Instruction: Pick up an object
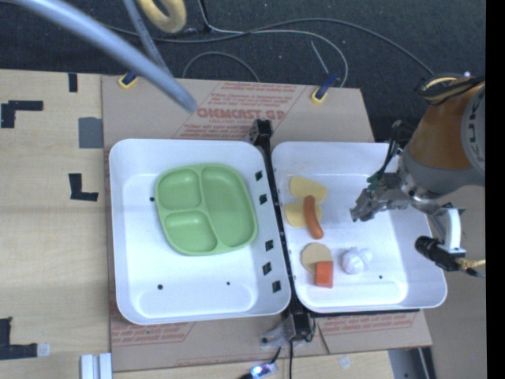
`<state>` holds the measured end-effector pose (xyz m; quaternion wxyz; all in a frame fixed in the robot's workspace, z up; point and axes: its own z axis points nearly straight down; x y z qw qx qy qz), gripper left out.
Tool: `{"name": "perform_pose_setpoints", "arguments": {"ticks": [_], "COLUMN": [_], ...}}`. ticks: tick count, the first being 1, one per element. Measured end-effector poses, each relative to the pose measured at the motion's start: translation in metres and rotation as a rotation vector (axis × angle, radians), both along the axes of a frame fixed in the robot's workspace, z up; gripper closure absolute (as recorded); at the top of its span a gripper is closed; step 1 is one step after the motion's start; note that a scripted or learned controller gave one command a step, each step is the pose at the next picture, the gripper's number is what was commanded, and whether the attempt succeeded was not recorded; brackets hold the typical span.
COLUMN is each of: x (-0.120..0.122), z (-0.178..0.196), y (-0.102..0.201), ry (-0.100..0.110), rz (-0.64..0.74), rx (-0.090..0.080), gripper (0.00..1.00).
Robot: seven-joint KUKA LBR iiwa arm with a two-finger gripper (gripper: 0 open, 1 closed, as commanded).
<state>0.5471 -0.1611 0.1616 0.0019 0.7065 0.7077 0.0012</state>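
I see the gripper (369, 205) low over the right bin (418, 290), grip unreadable; food pieces (313, 215) lie left of it. Both bins rest on cardboard (237, 105) over a wooden bench (47, 235).

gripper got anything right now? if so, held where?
Nothing held. The gripper sits over bare floor of the right bin, apart from the sausage and the white object; nothing shows between its fingers.
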Motion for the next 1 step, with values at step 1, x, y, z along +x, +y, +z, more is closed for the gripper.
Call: {"name": "perform_pose_setpoints", "arguments": {"ticks": [1], "x": [0.0071], "z": [0.0515], "y": [-0.0084], "ry": [0.0], "rz": [-0.001], "rx": [-0.001], "gripper": [1.0]}}
